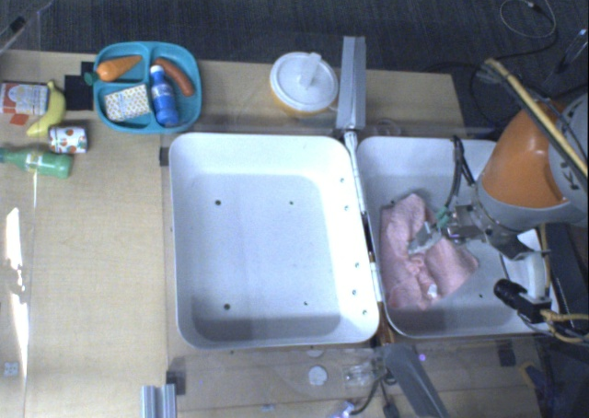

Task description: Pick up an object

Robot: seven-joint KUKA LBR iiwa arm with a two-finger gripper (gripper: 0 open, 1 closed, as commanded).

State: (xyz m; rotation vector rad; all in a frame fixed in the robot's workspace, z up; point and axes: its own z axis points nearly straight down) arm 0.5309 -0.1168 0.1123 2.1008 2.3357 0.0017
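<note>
A crumpled pink cloth (409,255) lies in the left half of the right bin (479,310). My gripper (431,234) hangs low over the cloth's upper right part, right at its surface, pointing left. Behind it the grey wrist and the orange band (517,168) reach in from the right. The view does not show any cloth lifted off the bin floor.
The left bin (267,241) sits beside the right one, with a metal divider post (351,85) behind their shared edge. At the back left stand a blue divided plate (184,103) of toy food and a white lidded bowl (304,82). A banana (48,110), a can (67,139) and a green bottle (37,162) lie far left.
</note>
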